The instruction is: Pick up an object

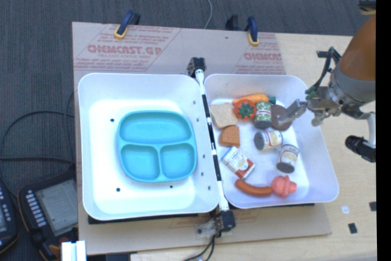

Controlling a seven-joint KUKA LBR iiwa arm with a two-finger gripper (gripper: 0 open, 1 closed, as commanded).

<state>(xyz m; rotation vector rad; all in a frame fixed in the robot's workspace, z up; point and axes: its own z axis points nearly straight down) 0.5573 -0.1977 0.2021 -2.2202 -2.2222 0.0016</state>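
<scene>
Toy groceries crowd the right bin (314,159), and the piece nearest our claw (287,114) is a small jar with a green label (263,113), standing just left of the fingertips beside the orange carrot (252,101). We judge it light, rigid and smooth, likely to slip or tip, so we would take it across its round body, low down. Around it lie bread slices (223,113), two tins (287,158), a red packet (236,162), a sausage (253,189) and a pink piece (283,186). Our claw hovers low over the bin's upper right; whether its fingers stand apart we cannot tell, the view being blurred there. A blue divided tray (157,145) sits in the left bin (98,101) on the worktop (122,49).
</scene>
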